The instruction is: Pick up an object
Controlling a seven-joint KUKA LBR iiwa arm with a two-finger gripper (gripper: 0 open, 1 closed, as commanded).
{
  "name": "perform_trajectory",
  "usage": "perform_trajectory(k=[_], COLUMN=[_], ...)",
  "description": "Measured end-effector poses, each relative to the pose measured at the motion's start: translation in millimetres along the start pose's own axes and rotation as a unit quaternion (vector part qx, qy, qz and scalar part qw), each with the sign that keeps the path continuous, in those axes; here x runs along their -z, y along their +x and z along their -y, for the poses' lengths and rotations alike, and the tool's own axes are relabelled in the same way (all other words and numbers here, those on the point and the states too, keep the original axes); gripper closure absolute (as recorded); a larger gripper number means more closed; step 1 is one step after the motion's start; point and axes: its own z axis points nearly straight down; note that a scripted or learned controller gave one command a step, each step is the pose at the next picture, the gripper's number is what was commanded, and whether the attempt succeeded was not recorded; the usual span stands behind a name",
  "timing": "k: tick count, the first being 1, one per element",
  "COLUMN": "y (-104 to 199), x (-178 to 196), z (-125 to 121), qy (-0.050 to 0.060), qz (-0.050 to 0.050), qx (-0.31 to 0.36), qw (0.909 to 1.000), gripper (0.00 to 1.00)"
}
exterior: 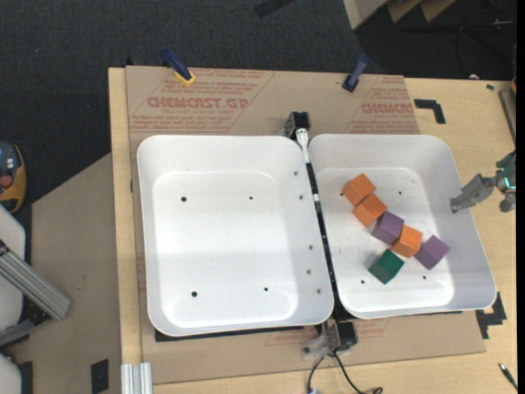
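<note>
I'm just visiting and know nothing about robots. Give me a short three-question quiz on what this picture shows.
1. How many blocks lie in the right bin?
2. True or false: the green block is the block nearest the bottom of the view.
3. Where is the gripper? A) above the left bin B) at the right bin's right rim C) between the bins

Key: 1. Six: three orange blocks, two purple blocks, one green. 2. True. 3. B.

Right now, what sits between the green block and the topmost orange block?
In the camera view, three blocks lie between the green block and topmost orange block: another orange block, a purple block, a smaller orange block.
</note>
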Motion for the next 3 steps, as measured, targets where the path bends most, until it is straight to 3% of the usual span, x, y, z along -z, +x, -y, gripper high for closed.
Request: perform_trajectory(k=[1,2,3], y=[-7,-8,-3], x=[-143,-124,-100], z=[28,23,-6], qy=[0.008,-0.001,-0.002], qz=[-0.003,0.001,0.001], qx=[-0.002,-0.001,0.001], qw=[1.0,1.0,1.0], gripper=[0.0,1.0,1.0])
